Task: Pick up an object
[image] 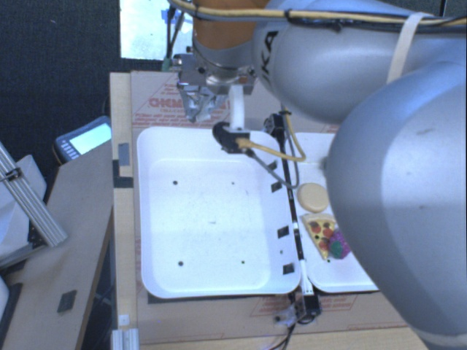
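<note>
Your tool [198, 106] hangs just beyond the far rim of the left bin [157, 217], over the brown cardboard sheet [157, 102] with red print that lies under the bins; its metal fingers point down and nothing sits between them, but you cannot tell from this angle whether they are spread or closed. Directly above the tool you see the orange band [222, 13] of the arm, and the big grey arm links [379, 159] sweep across the right side, covering much of the right bin [315, 279]. From the left bin, look across the shared rim, where black clips and a yellow cable [273, 154] run: the things to pick lie in the right bin, just past that divide. There you find a round tan disc [312, 195], and nearer to you a pizza-slice toy [319, 232] touching a small purple and green piece [339, 248]. To the left of the left bin, off the counter edge, a device with a lit blue screen [84, 138] rests.
</note>
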Controlling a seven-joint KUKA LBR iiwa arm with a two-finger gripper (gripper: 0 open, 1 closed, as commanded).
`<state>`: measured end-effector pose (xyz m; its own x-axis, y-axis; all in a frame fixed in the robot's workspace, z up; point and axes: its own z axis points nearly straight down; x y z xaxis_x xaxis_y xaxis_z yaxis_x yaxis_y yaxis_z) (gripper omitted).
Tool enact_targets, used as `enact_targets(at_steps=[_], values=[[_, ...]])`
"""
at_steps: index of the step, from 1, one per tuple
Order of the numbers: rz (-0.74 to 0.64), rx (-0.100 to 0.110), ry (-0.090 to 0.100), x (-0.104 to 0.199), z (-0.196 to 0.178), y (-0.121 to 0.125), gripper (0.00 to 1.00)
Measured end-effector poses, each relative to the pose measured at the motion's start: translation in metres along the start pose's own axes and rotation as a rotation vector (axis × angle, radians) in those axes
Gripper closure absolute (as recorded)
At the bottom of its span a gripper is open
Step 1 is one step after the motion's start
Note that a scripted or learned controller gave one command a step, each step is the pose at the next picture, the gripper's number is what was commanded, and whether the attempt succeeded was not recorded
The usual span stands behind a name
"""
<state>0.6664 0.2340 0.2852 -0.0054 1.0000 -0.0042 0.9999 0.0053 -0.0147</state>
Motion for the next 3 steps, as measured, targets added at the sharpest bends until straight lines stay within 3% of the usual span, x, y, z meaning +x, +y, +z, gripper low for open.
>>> enact_targets(at_steps=[1, 2, 3], values=[[-0.001, -0.029, 0.009, 0.000, -0.124, 0.001, 1.00], [-0.002, -0.031, 0.010, -0.001, -0.251, -0.002, 1.00], [0.005, -0.001, 0.000, -0.001, -0.065, -0.003, 1.00]])
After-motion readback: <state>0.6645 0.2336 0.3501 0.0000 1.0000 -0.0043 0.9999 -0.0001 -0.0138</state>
